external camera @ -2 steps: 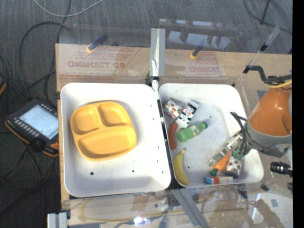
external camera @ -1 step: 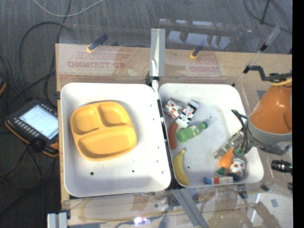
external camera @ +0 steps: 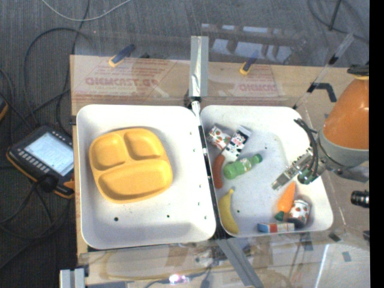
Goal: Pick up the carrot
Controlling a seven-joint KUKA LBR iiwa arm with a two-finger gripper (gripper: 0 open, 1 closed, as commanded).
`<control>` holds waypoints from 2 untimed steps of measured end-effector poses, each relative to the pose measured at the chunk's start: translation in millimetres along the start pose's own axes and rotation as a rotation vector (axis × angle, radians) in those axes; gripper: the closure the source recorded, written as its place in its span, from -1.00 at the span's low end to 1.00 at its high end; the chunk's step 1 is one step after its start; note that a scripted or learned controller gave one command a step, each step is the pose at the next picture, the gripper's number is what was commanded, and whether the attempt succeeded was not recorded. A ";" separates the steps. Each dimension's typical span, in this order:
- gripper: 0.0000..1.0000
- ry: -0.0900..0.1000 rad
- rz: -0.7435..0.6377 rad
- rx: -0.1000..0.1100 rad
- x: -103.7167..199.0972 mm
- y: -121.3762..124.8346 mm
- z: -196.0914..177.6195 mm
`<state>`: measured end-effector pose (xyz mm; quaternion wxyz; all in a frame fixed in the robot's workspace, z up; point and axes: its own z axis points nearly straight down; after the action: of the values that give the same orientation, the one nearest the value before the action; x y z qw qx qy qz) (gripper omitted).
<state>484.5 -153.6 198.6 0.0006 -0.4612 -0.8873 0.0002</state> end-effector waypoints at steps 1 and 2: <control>-1.00 0.001 0.000 0.000 0.1 0.1 0.0; -1.00 -0.005 0.023 -0.005 -42.5 -27.8 106.8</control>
<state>486.0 -204.4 91.8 -0.0028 -0.4712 -0.8820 -0.0008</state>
